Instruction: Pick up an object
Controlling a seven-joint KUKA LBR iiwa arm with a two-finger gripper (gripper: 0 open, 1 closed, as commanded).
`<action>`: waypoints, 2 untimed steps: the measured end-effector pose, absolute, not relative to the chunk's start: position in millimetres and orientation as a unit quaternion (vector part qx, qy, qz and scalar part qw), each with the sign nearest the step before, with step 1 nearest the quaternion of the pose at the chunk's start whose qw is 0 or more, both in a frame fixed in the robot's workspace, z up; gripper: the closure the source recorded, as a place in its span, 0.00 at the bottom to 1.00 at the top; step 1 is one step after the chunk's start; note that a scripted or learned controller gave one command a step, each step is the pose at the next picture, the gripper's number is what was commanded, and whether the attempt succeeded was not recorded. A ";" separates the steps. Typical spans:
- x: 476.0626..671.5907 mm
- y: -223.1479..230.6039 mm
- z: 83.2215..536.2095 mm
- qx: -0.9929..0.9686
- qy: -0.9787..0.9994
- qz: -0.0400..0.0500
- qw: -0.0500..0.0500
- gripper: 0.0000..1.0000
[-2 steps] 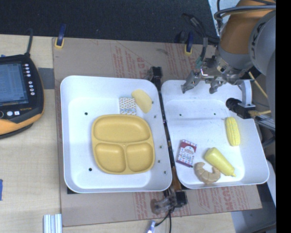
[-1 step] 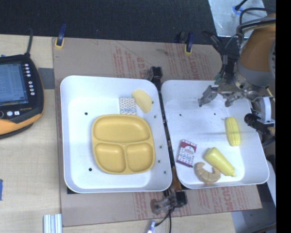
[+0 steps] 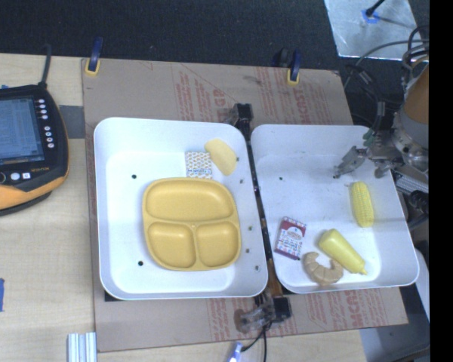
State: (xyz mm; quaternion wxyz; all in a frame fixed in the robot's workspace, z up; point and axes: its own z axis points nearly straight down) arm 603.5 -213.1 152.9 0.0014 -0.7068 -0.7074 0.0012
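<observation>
The right bin holds a yellow corn cob, a yellow bottle-shaped toy, a tan croissant-like piece and a small red packet. My gripper hangs at the bin's upper right, just above the corn cob, with its grey fingers spread and nothing between them. The left bin holds a yellow divided plate, a pale yellow wedge and a small patterned packet.
A teach pendant lies on the bench at the far left. Clamps hold the cardboard sheet under the bins at its back edge. Cables and arm parts crowd the right side near the bin's upper right corner.
</observation>
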 end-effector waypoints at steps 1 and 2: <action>575.7 -211.5 130.7 -0.705 -0.709 0.002 0.001 0.00; 556.6 -211.4 146.0 -0.705 -0.709 0.002 0.002 0.00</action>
